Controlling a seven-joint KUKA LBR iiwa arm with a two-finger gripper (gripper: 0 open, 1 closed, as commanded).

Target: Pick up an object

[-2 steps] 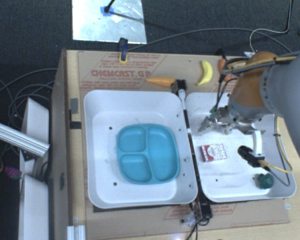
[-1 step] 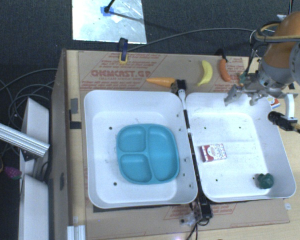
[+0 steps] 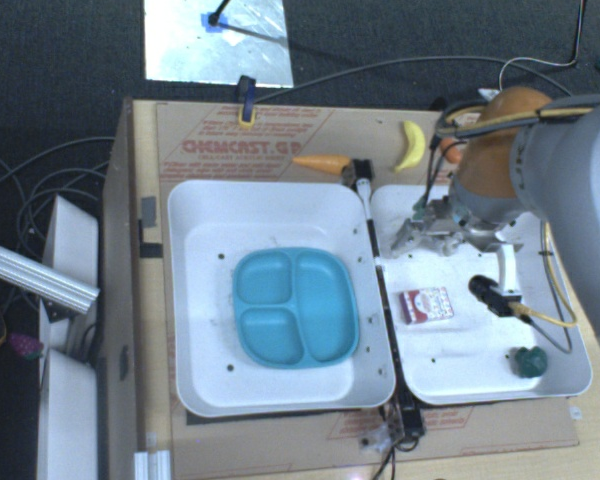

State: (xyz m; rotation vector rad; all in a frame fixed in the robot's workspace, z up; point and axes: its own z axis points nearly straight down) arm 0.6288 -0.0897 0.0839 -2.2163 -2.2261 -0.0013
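Note:
My gripper (image 3: 432,234) hangs low over the back left part of the right bin (image 3: 480,383), under the orange band of the arm. A small red and white box (image 3: 425,306) lies flat on the bin floor, a short way in front of the gripper and apart from it. A dark green lump (image 3: 527,361) sits in the bin's front right corner. I see nothing held by the gripper.
The left bin (image 3: 205,228) holds a blue divided plate (image 3: 295,304). A banana (image 3: 412,146) and a carrot (image 3: 320,164) lie on the cardboard behind the bins. A black fitting (image 3: 490,295) on a yellow cable hangs off the arm over the right bin.

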